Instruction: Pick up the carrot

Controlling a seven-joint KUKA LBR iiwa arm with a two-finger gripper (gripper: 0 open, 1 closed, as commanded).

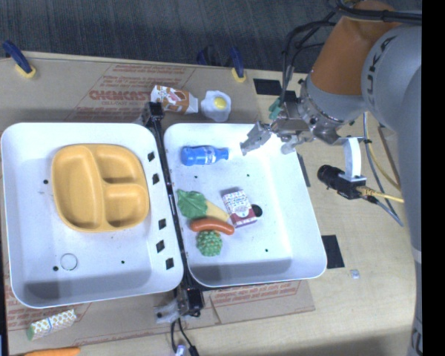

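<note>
Still, the job was at the approach stage: nothing had been picked up. The gripper (269,141) hung over the upper right part of the right bin (300,221), near its far rim, fingers spread apart w/ nothing between them. The carrot (212,226) lay low in that bin's left half, roughly horizontal, well apart from the gripper.

Next move, as I judged it: travel down-left across the bin, line the fingers across the carrot's short axis, then descend. Tricky bit was the crowding. The carrot touched the broccoli (209,243) just below it and sat against a pale yellow item (217,212) and the green leafy piece (192,202) above it. The small red box (238,207) stood just to the right. A wide finger spread could've snagged a neighbour, esp. the broccoli.

Edges: the carrot was near the bin's left wall and the divider w/ the left bin (22,221), so little room on that side. Open floor lay to the right and lower right of the cluster, so approach from there looked freest. The blue bottle (203,155) sat up top left, prob. clear of the path. The yellow tray (100,185) in the left bin was no factor.
</note>
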